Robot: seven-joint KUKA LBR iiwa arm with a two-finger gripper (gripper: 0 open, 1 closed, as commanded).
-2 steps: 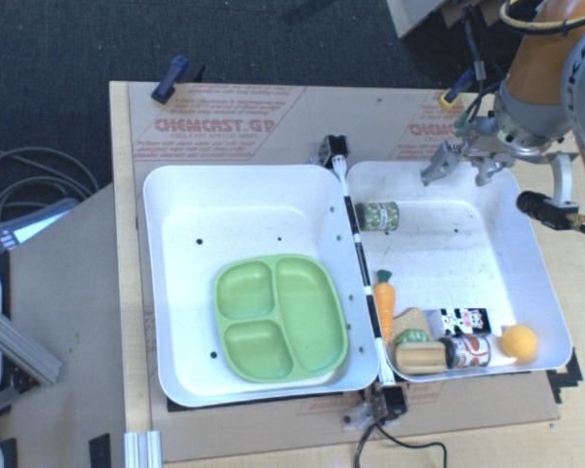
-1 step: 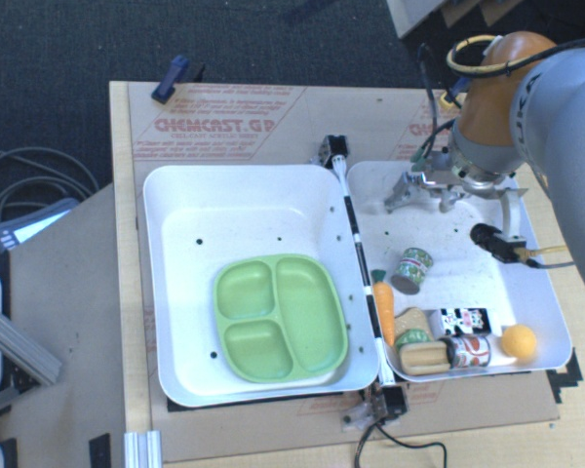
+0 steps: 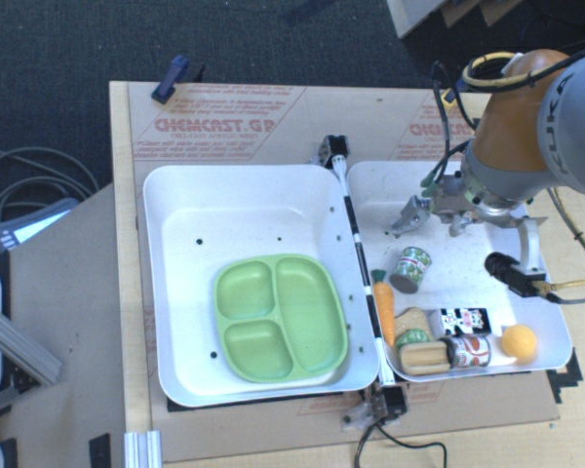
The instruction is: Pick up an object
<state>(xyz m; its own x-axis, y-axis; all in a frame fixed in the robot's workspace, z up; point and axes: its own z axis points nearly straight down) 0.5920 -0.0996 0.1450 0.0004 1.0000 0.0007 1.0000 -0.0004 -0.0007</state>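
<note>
Gripper (image 3: 431,213) hangs with fingers spread and nothing between them, over the right bin (image 3: 370,185). The can (image 3: 409,267) lies just at its six o'clock, apart from it.

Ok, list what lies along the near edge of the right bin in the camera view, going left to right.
Long orange carrot → tan bread roll → red and white can lying on its side → round orange fruit.

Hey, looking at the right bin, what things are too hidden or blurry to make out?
- Gripper, camera view: too small and blurred to tell open or shut.
- Small can: label too blurred to read.
- Items in the right bin near corner: overlapping, boundaries unclear.
</note>
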